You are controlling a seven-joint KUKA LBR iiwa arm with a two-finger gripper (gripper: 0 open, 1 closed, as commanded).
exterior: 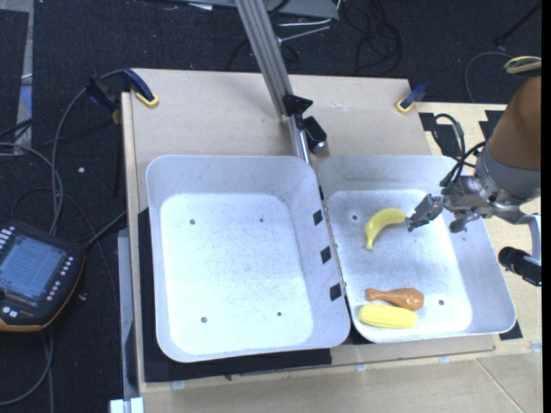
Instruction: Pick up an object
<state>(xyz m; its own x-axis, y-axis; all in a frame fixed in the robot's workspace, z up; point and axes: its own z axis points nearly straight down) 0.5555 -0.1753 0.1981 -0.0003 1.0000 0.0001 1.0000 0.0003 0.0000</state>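
Three toy foods lie in the right bin (pixel 482 274). A yellow banana (pixel 383 224) rests near the bin's upper middle. An orange-brown drumstick (pixel 396 297) and a yellow corn cob (pixel 387 317) lie side by side at the bin's front edge. My gripper (pixel 439 219) hangs over the right bin just to the right of the banana, with its left finger (pixel 420 212) close to the banana's tip. Its fingers stand apart, open, and nothing is between them.
The left bin (pixel 232 256) adjoins the right bin along a raised divider with black clips (pixel 327 252). A slanted metal pole (pixel 271 54) rises behind the bins. Cables and a teach pendant (pixel 30 274) lie on the floor to the left.
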